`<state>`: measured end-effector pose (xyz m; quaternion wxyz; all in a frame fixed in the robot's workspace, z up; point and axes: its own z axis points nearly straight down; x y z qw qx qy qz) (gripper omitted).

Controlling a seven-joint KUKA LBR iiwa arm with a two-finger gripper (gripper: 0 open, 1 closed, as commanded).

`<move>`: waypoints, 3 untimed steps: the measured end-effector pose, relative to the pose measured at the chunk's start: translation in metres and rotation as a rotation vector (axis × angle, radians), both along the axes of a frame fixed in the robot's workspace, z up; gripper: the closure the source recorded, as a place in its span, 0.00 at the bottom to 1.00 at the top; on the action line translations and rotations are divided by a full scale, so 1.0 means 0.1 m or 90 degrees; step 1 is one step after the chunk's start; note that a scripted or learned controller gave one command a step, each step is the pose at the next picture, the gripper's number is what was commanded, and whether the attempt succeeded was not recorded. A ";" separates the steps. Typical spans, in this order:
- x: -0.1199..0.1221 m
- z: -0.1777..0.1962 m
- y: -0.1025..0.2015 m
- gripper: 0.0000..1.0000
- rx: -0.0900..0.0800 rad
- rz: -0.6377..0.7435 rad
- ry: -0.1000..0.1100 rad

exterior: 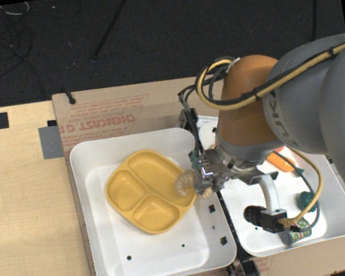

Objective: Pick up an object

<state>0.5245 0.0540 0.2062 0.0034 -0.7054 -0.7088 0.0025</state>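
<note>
A yellow three-compartment plate (143, 191) lies tilted in the left white bin (148, 266), towards its upper right. My gripper (198, 179) hangs low over the divide between the two bins, right at the plate's right edge. A small pale beige thing (185, 183) sits at that edge, against the gripper; whether it is gripped I cannot tell. The orange wrist band and grey arm cover much of the right bin (336, 226).
In the right bin, an orange object (283, 161) peeks out from under the arm, and a small green thing (304, 199) lies lower down. A cardboard sheet (122, 113) lies under both bins. The left bin's lower half is bare white floor.
</note>
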 end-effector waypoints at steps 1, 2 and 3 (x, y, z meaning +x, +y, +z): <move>0.01 0.25 0.45 1.00 0.000 0.000 -0.002; -0.05 0.10 0.55 1.00 -0.002 -0.002 0.001; -0.05 0.10 0.55 0.00 -0.002 -0.002 0.000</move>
